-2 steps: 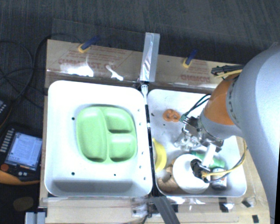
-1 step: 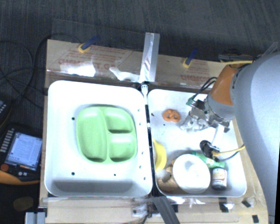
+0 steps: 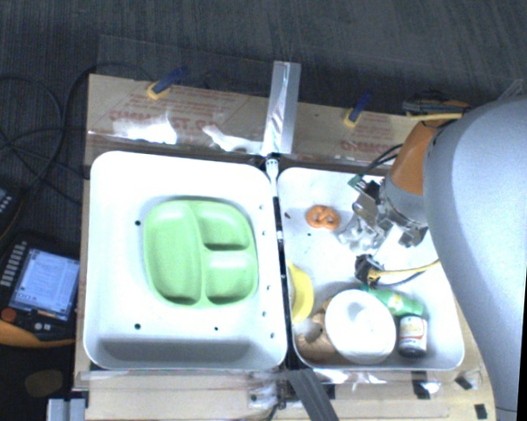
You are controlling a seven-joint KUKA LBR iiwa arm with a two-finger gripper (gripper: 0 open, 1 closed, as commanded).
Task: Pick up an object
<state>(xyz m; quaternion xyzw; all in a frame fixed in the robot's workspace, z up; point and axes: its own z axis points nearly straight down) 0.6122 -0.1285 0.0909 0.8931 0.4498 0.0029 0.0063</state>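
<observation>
- In the right bin, near its back edge: pretzel-shaped snack, orange-brown, lying alone on bare white floor, just left of the gripper.
- Hovering beside it, not over it; grasp state impossible to tell from this slanted overhead view, and nothing seen held.
- Crowded along the front edge: round white lid or bowl, green bottle lying behind it, small jar toward the front right corner, banana against the left wall.
- In the left bin, at centre: green divided tray, broad and flat, likely a poor fit for two fingers.
- Best bet, by this reading: take the pretzel, clear on all sides.
- Advisable: shift left until centred above it, straddle its narrow width, descend straight to the floor, close, then lift vertically.
- Worth avoiding: the front cluster, where touching neighbours risk blocking a clean close.
</observation>
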